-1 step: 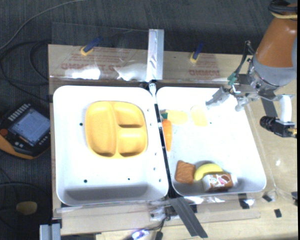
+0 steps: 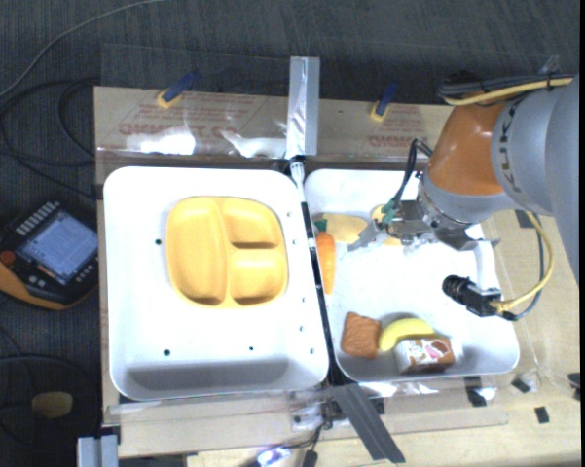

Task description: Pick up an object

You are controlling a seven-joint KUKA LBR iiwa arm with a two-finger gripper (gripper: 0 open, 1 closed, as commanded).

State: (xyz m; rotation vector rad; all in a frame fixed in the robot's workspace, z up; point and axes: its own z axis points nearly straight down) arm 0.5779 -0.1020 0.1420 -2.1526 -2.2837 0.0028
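My gripper [image 2: 391, 230] hangs low over the far part of the right bin [image 2: 501, 358], just right of a pale yellow object [image 2: 343, 227]. An orange carrot-like piece [image 2: 324, 259] lies along that bin's left wall. At the bin's near side sit a brown, biscuit-like piece [image 2: 360, 336], a yellow banana [image 2: 407, 331] and a small red-and-white pack [image 2: 428, 354], close together. Part of the pale yellow object is hidden behind the gripper.
The left bin [image 2: 136, 358] bears a yellow divided plate [image 2: 227, 249]. A black camera unit and its yellow cable [image 2: 472, 295] hang from the arm over the right bin. A handheld controller [image 2: 44, 251] lies on the floor at left.
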